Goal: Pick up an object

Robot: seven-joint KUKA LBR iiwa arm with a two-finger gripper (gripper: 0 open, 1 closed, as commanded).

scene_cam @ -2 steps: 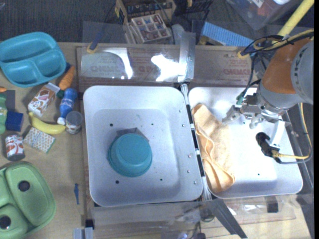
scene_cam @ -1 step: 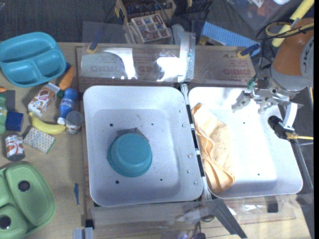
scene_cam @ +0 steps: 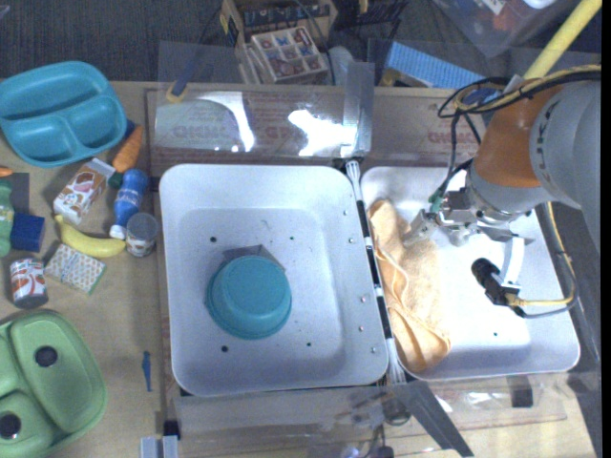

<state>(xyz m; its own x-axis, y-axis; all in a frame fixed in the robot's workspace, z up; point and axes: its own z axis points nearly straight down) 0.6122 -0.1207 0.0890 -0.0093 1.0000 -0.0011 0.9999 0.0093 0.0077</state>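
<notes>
Overhead slanted view of the surface (scene_cam: pixel 124 370) with two shallow white bins side by side. The left bin (scene_cam: pixel 191 208) held an upturned teal bowl (scene_cam: pixel 249 297) near its middle. The right bin (scene_cam: pixel 544 351) held a crumpled yellow cloth (scene_cam: pixel 410 294) that lay along its left wall, from the upper left corner down to the lower left. The grey arm (scene_cam: pixel 563 151), with its orange band (scene_cam: pixel 511 151), reached in from the right over the right bin's upper half. The gripper (scene_cam: pixel 420 229) pointed leftward and sat at the cloth's upper right edge, on or just above it; whether the jaws were open, closed or gripping the cloth could not be told, as the tips merged with the cloth and the white floor. A black cable connector (scene_cam: pixel 489 280) hung below the wrist over the bin floor. Left of the bins lay a teal divided tray (scene_cam: pixel 62 113), a banana (scene_cam: pixel 88 240), a blue bottle (scene_cam: pixel 128 198), a small carton (scene_cam: pixel 80 191) and a green moulded tray (scene_cam: pixel 43 385).
</notes>
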